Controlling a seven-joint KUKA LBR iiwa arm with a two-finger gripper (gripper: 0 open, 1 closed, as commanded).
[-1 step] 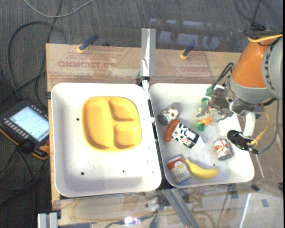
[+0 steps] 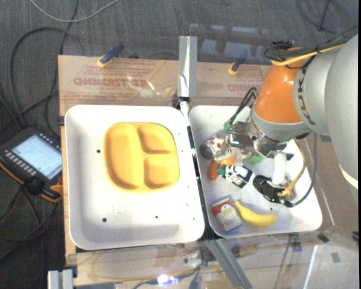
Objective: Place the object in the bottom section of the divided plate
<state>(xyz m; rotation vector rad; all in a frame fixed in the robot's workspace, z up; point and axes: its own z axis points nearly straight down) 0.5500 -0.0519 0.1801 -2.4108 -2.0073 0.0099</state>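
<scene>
1. A yellow divided plate lies in the left bin.
2. In the right bin, small toys crowd together: a carrot, a black-and-white cow figure, a small carton and a banana.
3. The gripper hovers over the cluster; its opening cannot be judged.
4. The banana lies at the gripper's 6 o'clock, apart from it.

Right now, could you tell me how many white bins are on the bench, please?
2: the left bin holds the yellow plate; the right bin holds the banana and other small items, with the arm over it.
</scene>
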